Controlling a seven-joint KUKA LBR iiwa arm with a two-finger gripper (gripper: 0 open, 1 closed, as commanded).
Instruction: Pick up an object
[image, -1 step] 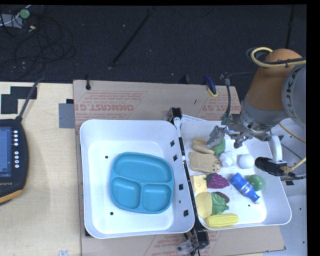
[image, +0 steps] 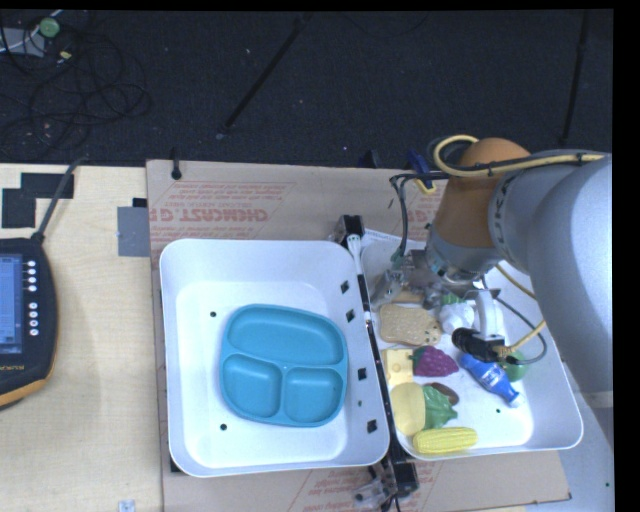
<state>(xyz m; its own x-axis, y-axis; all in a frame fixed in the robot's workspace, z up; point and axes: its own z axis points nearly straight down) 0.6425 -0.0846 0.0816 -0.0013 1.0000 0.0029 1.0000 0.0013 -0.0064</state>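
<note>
The gripper (image: 432, 288) is low over the far end of the bin (image: 548, 428) on the arm's side, just beyond a slice of toast (image: 408, 322). The wrist hides its working end, so whether it is apart or together cannot be told. Nothing is seen to be held.

**Bin on the arm's side, near edge to far edge**
- An ear of corn (image: 445, 440) lies along the near edge.
- Behind it are a pale yellow piece (image: 404, 408) and a green leafy piece (image: 438, 404), touching each other.
- Next come a yellow block (image: 398, 362) against the wall shared with the other bin, and a purple bunch of grapes (image: 435, 362) beside it.
- A blue bottle (image: 490, 378) lies tilted toward the middle of the bin.
- The toast lies flat, farthest of the group and nearest to the gripper.

The items crowd the shared wall, probably as loose pick stock. The toast is judged the likely target. Its flat lie and the neighbouring wall leave little room for a grasp.

**Other bin**
- A blue divided tray (image: 283, 362) lies flat in the middle of this bin (image: 185, 300), and its three sections hold nothing.

**Surface**
- Both bins rest on a cardboard sheet (image: 260, 205).
- A control pendant (image: 15, 310) lies at the surface's edge, well apart from the bins.
</note>
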